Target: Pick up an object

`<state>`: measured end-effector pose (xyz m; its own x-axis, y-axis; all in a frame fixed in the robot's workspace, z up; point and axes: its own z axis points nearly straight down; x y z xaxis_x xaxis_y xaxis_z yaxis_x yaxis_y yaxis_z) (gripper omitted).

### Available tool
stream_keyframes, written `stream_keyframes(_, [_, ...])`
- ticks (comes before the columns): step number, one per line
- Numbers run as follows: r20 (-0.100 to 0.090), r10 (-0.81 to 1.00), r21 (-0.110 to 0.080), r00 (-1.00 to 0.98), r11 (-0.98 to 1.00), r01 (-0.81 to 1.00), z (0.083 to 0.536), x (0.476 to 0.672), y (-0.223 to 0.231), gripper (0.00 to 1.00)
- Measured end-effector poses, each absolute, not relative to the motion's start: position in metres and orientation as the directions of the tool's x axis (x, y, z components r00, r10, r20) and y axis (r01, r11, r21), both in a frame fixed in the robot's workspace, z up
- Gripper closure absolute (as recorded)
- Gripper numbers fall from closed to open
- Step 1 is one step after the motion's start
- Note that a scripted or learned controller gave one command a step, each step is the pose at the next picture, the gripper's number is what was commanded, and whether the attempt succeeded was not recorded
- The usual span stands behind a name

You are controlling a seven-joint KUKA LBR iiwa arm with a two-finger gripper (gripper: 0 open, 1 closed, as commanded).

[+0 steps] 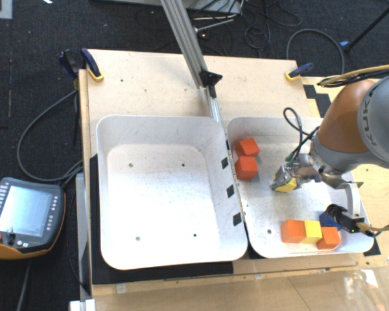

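The end effector (286, 181) is hanging over the right bin (266, 238), fingers pinching a small yellow block (286, 186) — two orange blocks (247, 158) are lying just left, three more blocks (311, 232) near the front wall.

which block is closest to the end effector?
The yellow block, right at the end effector in the right bin. The two orange blocks lie apart to its left; the orange-yellow-orange row lies along the bin's near edge.
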<state>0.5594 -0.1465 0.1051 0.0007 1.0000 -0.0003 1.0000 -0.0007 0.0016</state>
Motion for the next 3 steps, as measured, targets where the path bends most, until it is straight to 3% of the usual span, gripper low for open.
stream_keyframes(1, [0.002, 1.000, 0.010, -0.010, 0.010, 1.000, 0.200, 0.591, -0.065, 1.00])
stream_keyframes(2, [0.003, 1.000, -0.004, -0.009, 0.009, 1.000, 0.195, 0.551, -0.003, 1.00])
stream_keyframes(3, [0.004, 1.000, -0.003, -0.010, 0.010, 1.000, 0.194, 0.542, 0.078, 1.00])
